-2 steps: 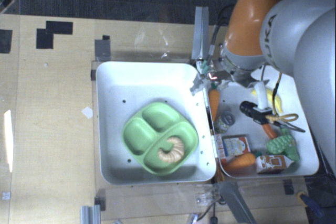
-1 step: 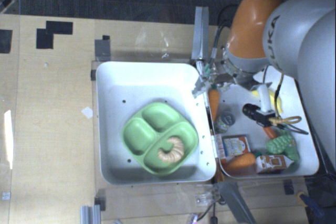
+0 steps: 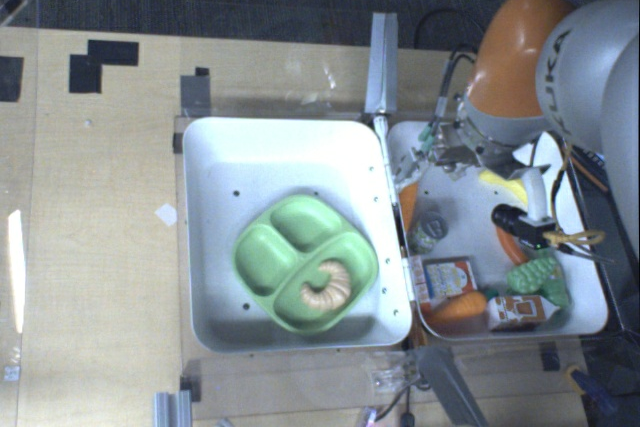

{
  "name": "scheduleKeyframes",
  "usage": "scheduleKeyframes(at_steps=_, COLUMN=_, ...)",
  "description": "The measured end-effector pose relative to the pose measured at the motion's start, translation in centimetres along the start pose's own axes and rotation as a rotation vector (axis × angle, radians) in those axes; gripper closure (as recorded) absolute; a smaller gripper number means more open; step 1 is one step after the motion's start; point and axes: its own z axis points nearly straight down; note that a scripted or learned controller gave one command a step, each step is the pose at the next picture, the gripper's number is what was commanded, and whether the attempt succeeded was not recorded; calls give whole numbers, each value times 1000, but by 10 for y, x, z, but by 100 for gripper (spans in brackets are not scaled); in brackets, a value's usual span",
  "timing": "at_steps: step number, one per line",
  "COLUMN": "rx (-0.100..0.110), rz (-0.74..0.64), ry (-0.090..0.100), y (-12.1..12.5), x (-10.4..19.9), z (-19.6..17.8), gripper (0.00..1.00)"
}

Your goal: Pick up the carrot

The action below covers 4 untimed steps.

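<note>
Camera view, from above, was seen to contain two shallow white bins: the left bin [image 3: 210, 215] held a green sectioned plastic plate [image 3: 305, 260] with a tan ring-shaped pastry [image 3: 326, 285] on it. In the right bin [image 3: 598, 315], the orange tapered carrot [image 3: 459, 306] lay near the front wall, just beside a small printed carton [image 3: 446, 275]. The grey arm's gripper [image 3: 447, 150] was placed over the bin's far corner, well apart from the carrot; its finger state could not be told. The carrot was judged light, rigid and smooth, best taken across its thick middle.
</note>
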Motion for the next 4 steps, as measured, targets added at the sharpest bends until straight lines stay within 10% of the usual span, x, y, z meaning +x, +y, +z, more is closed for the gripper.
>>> scheduleKeyframes(at_steps=2, rx=9, rz=-70, ry=-4, y=1, x=-76, z=96, gripper=0)
scheduleKeyframes(at_steps=3, rx=-7, rz=-72, ry=-2, y=6, x=-72, z=83, gripper=100)
scheduleKeyframes(at_steps=4, rx=-4, rz=-406, ry=-3, y=14, x=-94, z=16, gripper=100)
